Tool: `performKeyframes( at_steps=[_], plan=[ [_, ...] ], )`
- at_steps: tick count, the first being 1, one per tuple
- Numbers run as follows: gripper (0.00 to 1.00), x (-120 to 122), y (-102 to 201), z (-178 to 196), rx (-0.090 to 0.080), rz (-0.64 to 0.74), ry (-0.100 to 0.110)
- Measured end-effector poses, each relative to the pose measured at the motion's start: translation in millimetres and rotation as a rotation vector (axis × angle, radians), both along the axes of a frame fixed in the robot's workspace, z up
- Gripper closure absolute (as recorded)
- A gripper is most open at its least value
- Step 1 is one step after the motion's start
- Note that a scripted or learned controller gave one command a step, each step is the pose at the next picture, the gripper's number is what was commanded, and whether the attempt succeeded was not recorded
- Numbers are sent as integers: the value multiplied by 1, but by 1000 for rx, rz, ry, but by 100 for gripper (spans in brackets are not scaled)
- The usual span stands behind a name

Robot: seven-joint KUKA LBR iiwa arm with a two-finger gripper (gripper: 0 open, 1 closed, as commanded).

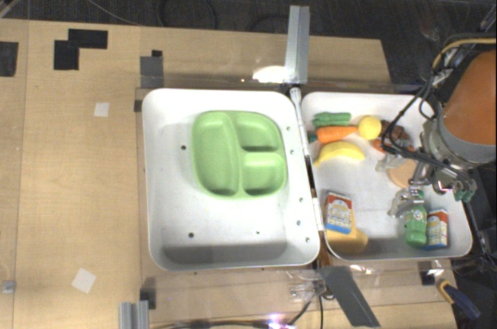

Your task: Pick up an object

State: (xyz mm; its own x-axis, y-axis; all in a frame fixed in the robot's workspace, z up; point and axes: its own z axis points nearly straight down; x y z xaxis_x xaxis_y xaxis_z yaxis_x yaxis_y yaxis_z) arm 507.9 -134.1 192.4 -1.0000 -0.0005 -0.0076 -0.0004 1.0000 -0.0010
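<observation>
Objects for picking are seen in the right bin (466,246): a green bottle (416,226) and a small carton (437,229) at the near right corner, a snack box (338,212) on a yellow block (349,241) near-left, plus toy veg at the far side, i.e. a green pod (331,119), carrot (336,134), banana (342,154) and lemon (370,126). The gripper (409,199) is placed just above the bottle, approx. touching its cap; jaw opening can't be told, and nothing is seen clamped between them.

Risks, as judged: the bottle is round and prob. slick plastic, so it could be tipped or squeezed out sideways. The carton is packed right beside it, so both could be caught or the carton nudged. The bin wall is close, so jaws could be fouled on it.

The left bin (155,164) is smooth white plastic and a matte green divided tray (237,153) is held in it. The surface (70,188) is pale wood.
</observation>
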Motion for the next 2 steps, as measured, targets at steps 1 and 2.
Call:
performKeyframes(
  at_steps=[1, 2],
  plan=[
    [0, 0, -50, -89, 1, 3, 7],
    [0, 6, -49, -102, -9, 524, -8]
  ],
)
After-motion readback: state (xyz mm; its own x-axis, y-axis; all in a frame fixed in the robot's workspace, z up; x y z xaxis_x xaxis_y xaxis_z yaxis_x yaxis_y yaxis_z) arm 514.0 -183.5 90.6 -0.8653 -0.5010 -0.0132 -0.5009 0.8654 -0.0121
